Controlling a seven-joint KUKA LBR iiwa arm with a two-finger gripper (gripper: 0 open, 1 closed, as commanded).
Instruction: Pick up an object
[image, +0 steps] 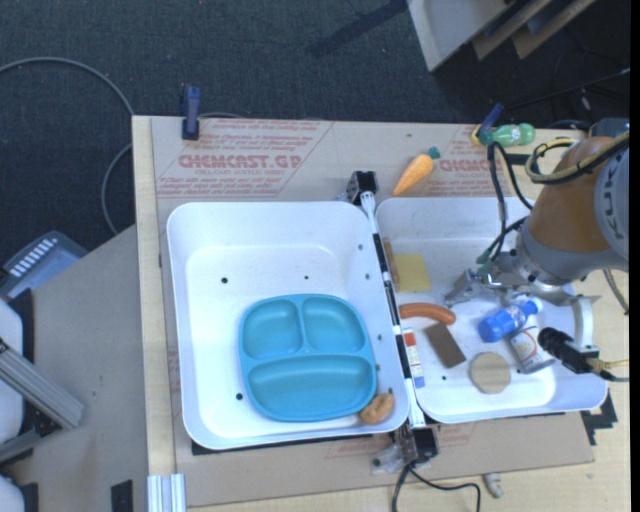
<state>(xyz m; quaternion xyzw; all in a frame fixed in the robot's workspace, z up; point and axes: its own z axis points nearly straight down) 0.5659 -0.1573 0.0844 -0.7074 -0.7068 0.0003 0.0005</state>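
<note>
Blue tray (305, 357) in left bin (200, 240)

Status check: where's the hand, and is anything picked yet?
Hand low in the right bin, grip state unclear. Nothing seen lifted. Blue bottle just beside it; hot dog, brown block and tan disc nearby. Arm crowds the bin's right side.

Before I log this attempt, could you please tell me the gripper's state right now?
Gripper: cannot be told; it is low in the right bin, above the blue bottle.
</note>
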